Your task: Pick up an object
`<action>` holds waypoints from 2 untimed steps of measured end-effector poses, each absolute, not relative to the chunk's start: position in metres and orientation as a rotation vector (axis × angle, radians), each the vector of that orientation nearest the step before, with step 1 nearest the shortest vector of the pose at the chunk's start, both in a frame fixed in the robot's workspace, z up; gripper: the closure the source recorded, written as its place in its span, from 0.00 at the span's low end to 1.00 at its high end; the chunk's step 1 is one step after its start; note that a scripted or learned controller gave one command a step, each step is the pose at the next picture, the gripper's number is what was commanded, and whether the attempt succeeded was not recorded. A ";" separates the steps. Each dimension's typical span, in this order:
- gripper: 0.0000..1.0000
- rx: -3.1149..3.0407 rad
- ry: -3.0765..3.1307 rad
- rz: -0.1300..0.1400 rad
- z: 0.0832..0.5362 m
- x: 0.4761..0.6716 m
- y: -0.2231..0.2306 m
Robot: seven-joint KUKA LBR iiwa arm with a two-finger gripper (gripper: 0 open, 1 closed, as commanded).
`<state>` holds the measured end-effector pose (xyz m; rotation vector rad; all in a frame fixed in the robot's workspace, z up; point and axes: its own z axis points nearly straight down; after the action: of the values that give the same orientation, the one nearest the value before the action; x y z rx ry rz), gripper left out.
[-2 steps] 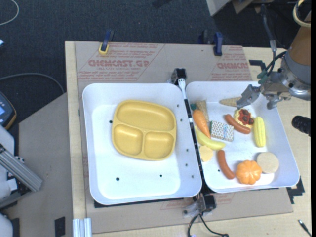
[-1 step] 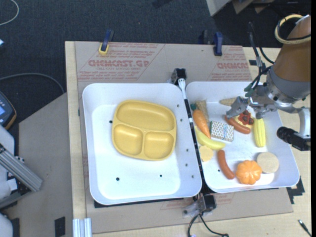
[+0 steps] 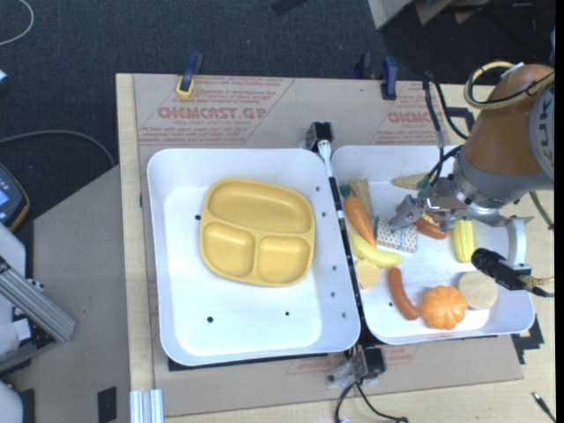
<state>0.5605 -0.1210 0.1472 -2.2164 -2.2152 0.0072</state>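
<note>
Scanning from the left bin (image 3: 167, 263), I see a yellow plate (image 3: 257, 233). In the right bin (image 3: 388, 331) lie a carrot (image 3: 359, 219), banana (image 3: 371, 252), sausage (image 3: 404, 293) and pumpkin (image 3: 442, 307). My gripper (image 3: 407, 216) hangs over a patterned block (image 3: 396, 236), fingers apart, clamping nothing.

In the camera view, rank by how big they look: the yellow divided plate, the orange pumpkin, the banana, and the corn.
1. yellow divided plate, by far
2. banana
3. orange pumpkin, close to the banana, so unsure
4. corn
</note>
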 end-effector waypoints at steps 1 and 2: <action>0.00 -2.218 -2.216 0.005 0.099 0.563 -0.128; 0.00 -2.219 -2.220 -0.005 0.089 0.565 -0.128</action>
<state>0.5653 -0.1277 0.0887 -2.2193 -2.2197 -0.0047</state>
